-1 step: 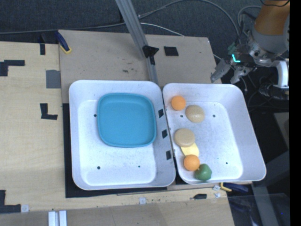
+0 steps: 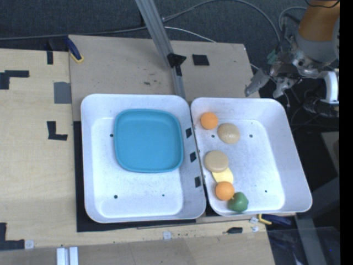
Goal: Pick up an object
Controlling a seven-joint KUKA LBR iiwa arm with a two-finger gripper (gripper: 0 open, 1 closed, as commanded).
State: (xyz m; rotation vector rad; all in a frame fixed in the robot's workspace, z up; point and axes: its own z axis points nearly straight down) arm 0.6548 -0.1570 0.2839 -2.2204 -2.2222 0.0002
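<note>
The right bin (image 2: 276,164) holds several small food items along its left side. An orange ball (image 2: 208,120) lies at the back, with a beige bun (image 2: 228,133) beside it. Further forward sit a tan round (image 2: 216,160), a yellow piece (image 2: 223,175), a second orange ball (image 2: 224,190) and a green item (image 2: 238,202). My gripper (image 2: 268,83) hangs above the back right corner of that bin, apart from every item. Its two fingers are spread, with nothing between them.
The left bin (image 2: 99,192) bears a blue square plate (image 2: 148,140). A grey metal pole (image 2: 160,35) slants down to the gap between the bins. Cables (image 2: 231,7) run over the dark floor behind the bench.
</note>
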